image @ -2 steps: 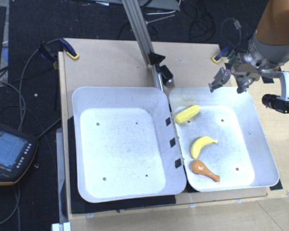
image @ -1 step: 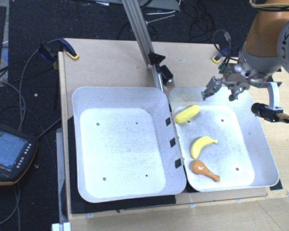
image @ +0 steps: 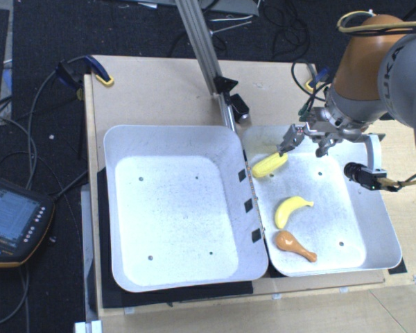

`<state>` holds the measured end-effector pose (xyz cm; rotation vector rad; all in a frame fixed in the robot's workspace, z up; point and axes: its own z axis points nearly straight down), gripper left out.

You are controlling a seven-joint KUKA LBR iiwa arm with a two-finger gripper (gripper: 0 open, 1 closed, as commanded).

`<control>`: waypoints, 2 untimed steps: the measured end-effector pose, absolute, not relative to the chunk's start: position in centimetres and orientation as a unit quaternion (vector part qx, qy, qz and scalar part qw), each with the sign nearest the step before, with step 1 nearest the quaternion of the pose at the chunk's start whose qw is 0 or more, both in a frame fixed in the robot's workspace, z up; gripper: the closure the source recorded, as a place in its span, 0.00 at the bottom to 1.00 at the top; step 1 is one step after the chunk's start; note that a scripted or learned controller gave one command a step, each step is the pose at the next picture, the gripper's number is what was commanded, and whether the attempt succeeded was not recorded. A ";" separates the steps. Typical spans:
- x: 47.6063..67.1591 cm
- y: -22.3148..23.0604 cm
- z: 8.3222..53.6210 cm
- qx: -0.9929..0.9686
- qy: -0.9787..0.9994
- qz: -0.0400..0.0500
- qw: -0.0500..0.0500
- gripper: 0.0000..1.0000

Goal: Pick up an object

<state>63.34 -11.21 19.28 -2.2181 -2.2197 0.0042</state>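
The pincer hangs over the far end of the right bin, its two dark fingers spread apart with nothing between them. Just beside its left finger lies a yellow corn-like piece, resting near the bin's inner wall by the divide with the left bin. Nearer the front sit a banana and, just beside it, an orange pear-shaped toy. To my eye the corn piece is the likely target; for a clean grab the pincer would need to shift slightly left and toward the front so the fingers straddle its narrow width, not its length, then drop low without scraping the wall. The arm reaches in from the right over the table, wrist bent down and fingers pointing into the bin.
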 end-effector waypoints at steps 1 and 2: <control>62.7 -11.3 13.1 -0.707 -0.707 0.002 0.002 0.00; 62.8 -11.3 14.4 -0.707 -0.707 0.000 0.000 1.00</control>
